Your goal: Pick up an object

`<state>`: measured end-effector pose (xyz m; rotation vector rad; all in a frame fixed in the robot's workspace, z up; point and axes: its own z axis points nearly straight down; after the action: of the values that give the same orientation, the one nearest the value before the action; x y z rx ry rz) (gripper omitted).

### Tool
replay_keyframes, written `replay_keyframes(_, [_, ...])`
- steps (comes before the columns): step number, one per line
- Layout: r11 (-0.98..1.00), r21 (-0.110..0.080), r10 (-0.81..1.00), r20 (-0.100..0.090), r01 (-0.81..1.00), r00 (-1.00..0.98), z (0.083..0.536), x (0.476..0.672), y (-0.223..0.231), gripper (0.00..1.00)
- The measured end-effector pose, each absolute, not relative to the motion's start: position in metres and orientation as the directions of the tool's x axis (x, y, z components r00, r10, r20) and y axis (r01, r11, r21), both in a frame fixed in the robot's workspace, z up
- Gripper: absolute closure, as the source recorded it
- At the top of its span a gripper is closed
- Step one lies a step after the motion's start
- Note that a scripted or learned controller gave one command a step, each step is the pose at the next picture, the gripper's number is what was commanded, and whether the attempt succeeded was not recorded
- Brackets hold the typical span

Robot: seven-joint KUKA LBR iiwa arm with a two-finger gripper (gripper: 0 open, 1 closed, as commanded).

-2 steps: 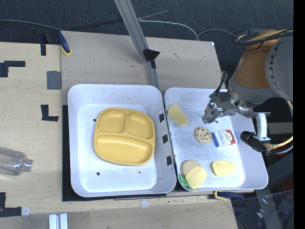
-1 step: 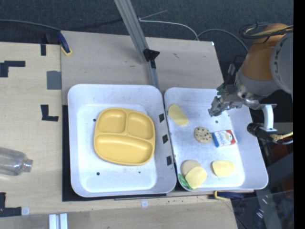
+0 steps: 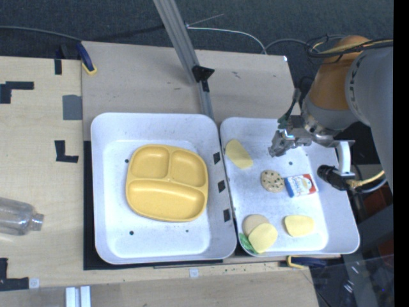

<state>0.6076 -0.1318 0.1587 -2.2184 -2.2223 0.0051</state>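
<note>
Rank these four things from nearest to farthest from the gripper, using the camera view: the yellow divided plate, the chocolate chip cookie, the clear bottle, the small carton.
1. Chocolate chip cookie, just below the gripper; the small carton, beside it, is too close to call.
2. Yellow divided plate, left bin.
3. Clear bottle, far left on the bench.

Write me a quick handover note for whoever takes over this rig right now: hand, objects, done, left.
Hand: over the right bin's upper part, nothing seen between its fingers.
Right bin: yellow piece at left, cookie and small carton mid-bin, two more yellow pieces near the front.
Left bin: yellow divided plate.
Done: no pick yet.
Left: grasp and lift one object.
</note>
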Motion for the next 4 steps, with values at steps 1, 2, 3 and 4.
replay_keyframes(1, [0.002,0.000,1.000,-0.001,1.000,-0.002,0.152,0.637,-0.143,1.00])
replay_keyframes(2, [0.000,0.000,1.000,-0.002,1.000,0.000,0.132,0.661,-0.184,1.00])
replay_keyframes(3, [0.001,0.000,1.000,-0.002,1.000,-0.001,0.089,0.613,-0.141,1.00])
replay_keyframes(4, [0.004,0.006,1.000,-0.002,1.000,-0.004,0.123,0.666,-0.150,1.00])
